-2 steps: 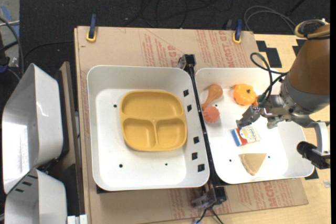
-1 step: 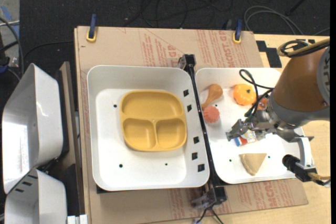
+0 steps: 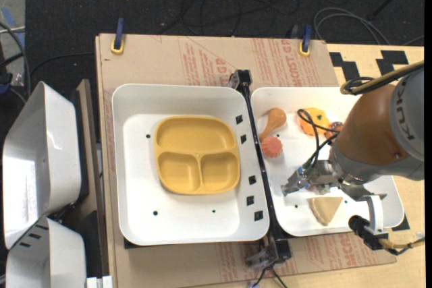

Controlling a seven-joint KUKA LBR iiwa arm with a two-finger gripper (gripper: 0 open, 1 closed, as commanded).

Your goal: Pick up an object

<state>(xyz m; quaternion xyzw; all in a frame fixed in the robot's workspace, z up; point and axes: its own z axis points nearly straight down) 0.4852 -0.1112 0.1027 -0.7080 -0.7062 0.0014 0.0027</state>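
- The drumstick [image 3: 273,121] lies in the right bin [image 3: 290,226] near its upper-left corner, long axis slanting, thick end up-right, thin end down-left.
- A pink ball [image 3: 271,147] sits just below it.
- Whether the gripper [image 3: 302,180] is open or closed cannot be told; it hangs over bare floor mid-bin.
- A wedge [image 3: 325,210] lies near the front rim.
- The left bin [image 3: 128,145] holds a yellow tray [image 3: 197,154].

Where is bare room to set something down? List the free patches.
Left bin: bare floor rings the yellow tray, widest left of it and below it. Right bin: crowded by the drumstick, pink ball, orange toy, wedge and arm.
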